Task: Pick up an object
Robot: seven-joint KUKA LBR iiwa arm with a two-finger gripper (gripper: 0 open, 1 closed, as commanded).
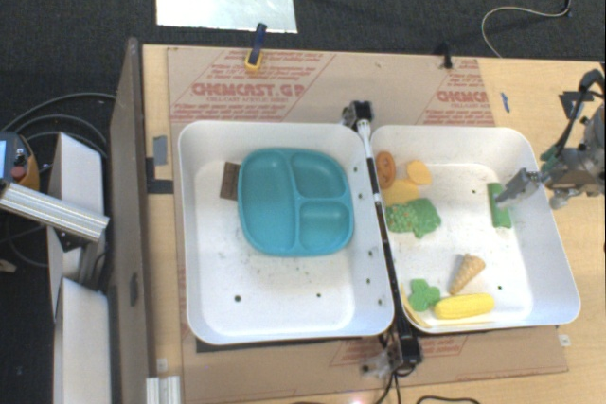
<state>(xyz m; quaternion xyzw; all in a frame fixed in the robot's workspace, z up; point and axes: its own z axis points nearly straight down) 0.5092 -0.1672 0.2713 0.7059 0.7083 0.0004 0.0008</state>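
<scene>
The right bin [540,246] holds several toy foods. An orange piece [386,168] and an orange round [418,172] lie at its upper left, with a yellow piece [401,192] and a green leafy piece [413,217] just below them. A cone [466,272], a small green piece [423,294] and a yellow corn cob [463,306] lie near the front. A green block [500,205] stands by the right wall. My gripper [517,187] reaches in from the right edge, its tip just above and right of that green block.
The left bin [218,298] carries a teal divided plate [294,202] with a small brown block [229,181] at its left side. A ridge [377,222] separates the two bins. Cables [568,118] hang by the arm at the right.
</scene>
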